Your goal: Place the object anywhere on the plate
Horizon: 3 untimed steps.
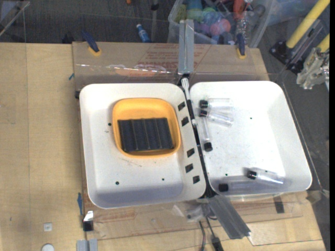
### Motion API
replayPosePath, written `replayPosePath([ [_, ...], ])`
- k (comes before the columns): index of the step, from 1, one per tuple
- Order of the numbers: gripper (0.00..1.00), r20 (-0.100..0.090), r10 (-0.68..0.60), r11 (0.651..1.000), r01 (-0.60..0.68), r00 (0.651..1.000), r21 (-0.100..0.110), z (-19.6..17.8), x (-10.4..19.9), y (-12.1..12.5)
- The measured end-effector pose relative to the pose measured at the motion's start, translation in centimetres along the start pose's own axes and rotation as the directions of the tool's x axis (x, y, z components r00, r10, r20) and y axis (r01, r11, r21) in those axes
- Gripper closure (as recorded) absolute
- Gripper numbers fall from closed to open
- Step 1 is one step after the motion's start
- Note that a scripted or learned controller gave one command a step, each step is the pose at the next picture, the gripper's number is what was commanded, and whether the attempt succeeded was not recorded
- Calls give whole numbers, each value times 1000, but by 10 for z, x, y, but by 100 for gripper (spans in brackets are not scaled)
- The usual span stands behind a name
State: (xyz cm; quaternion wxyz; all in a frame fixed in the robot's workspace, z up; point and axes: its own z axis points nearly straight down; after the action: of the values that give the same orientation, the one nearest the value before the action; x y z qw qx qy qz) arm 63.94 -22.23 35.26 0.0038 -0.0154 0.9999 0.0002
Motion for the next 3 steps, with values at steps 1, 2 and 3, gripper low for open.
replayPosePath([
  [1, 100, 5, -320, 947, 320, 947, 3, -53, -6, 0],
  [2, 100, 3, -668, 744, 668, 744, 1, -85, 32, 0],
  [3, 100, 1, -905, 426, 905, 426, -5, -85, 58, 2],
])
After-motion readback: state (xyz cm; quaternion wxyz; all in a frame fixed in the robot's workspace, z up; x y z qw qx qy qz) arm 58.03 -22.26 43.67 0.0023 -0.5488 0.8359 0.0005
